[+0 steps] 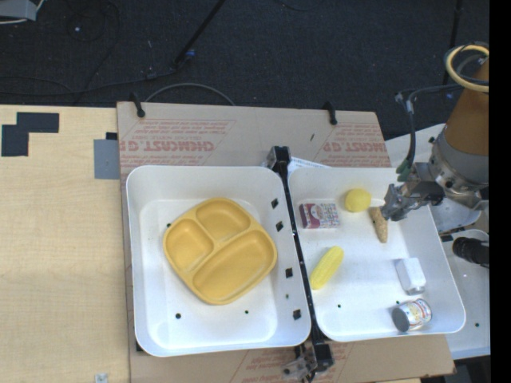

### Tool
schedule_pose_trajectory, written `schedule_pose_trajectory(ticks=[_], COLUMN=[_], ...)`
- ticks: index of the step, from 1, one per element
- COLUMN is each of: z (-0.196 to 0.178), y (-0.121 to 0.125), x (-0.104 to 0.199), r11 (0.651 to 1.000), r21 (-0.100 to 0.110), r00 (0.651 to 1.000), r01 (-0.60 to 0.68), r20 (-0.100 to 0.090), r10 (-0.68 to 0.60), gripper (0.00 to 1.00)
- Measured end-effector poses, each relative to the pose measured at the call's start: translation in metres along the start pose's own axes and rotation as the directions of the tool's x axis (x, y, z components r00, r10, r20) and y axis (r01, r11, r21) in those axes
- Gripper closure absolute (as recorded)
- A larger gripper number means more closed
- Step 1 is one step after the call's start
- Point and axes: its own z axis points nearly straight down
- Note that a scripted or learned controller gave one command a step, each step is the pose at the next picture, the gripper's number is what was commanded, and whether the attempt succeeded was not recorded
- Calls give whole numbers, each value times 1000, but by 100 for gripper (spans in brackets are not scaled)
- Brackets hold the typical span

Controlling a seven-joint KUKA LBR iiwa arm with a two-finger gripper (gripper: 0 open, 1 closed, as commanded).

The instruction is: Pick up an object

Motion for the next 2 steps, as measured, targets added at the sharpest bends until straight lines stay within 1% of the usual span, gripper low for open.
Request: schedule_pose_trajectory(ticks=[1,2], z=[2,20], y=[-2,-19], x=[51,100], r11=[1000,1000], r21=[-1,1], r00=[1000,1000], r01=[0,0], r20=[1,1], r10=[0,0], gripper=[100,100])
